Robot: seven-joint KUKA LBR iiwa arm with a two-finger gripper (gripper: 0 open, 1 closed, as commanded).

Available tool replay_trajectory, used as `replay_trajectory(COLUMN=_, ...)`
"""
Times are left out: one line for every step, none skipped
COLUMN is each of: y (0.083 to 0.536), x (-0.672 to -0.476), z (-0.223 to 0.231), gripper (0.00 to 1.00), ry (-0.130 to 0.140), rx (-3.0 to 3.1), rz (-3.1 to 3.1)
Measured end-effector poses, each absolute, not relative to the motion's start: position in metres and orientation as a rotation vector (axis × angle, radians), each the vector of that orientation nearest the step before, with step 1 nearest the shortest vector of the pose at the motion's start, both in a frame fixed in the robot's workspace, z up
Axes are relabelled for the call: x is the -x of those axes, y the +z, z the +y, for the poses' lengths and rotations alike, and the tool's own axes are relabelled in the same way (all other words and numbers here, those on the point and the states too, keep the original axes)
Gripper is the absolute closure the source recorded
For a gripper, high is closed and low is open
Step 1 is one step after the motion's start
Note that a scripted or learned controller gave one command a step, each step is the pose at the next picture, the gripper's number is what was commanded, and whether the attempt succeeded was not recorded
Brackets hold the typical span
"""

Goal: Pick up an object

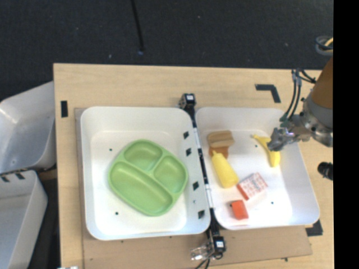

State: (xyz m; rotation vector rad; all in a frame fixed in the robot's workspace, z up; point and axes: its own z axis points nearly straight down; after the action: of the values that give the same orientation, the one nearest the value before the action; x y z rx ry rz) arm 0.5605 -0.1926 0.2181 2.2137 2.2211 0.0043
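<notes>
The right bin (291, 206) holds several small objects. A yellow banana (271, 156) lies near its far right side. My gripper (278, 140) hangs right over the banana's middle, reaching in from the right on the grey arm (314, 122). Left of it a brown block (220, 139) sits above a yellow bottle (224, 170). A red and white box (253, 186) and a small orange block (239, 209) lie toward the front of the bin.
The left bin (92, 150) carries a green divided plate (147, 176). A raised divider with black clips (196, 161) runs between the two bins. Cables (294, 94) hang beside the arm at the right.
</notes>
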Motion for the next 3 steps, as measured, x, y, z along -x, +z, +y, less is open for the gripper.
replay_trajectory(y=0.261, x=-0.562, z=-0.194, gripper=1.0, ry=0.004, rx=-2.213, rz=2.223)
replay_trajectory(y=0.257, x=-0.566, z=-0.132, gripper=1.0, ry=0.001, rx=-2.214, rz=2.228)
replay_trajectory(y=0.247, x=-0.576, z=-0.081, gripper=1.0, ry=0.0, rx=-2.215, rz=2.229)
